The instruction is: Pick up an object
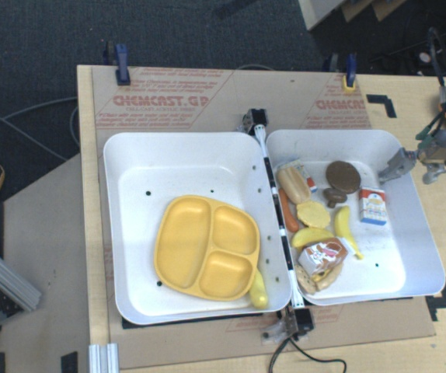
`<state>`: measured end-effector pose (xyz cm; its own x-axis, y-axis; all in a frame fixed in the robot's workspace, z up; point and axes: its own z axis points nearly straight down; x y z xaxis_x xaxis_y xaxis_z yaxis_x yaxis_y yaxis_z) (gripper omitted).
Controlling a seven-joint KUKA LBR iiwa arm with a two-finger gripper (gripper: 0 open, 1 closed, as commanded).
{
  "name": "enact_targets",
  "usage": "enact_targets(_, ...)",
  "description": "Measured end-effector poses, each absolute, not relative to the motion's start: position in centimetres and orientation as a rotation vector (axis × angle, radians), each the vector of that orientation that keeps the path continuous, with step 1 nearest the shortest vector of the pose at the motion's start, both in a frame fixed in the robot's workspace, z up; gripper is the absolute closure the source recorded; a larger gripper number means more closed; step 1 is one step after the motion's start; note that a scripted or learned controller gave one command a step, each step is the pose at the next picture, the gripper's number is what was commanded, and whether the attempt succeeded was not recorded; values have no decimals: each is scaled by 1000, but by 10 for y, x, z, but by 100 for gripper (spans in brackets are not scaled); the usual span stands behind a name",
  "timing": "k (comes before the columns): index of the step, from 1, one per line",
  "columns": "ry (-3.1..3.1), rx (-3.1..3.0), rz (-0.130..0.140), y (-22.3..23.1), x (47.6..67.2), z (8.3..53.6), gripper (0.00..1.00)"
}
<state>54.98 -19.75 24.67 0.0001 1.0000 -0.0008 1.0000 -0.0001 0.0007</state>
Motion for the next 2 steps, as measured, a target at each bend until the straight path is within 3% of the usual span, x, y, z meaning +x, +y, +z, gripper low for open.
enact_targets(1,2226,2213,4,-152,573,80,0)
enact_targets(2,2224,2226,-3,-134,531,84,0)
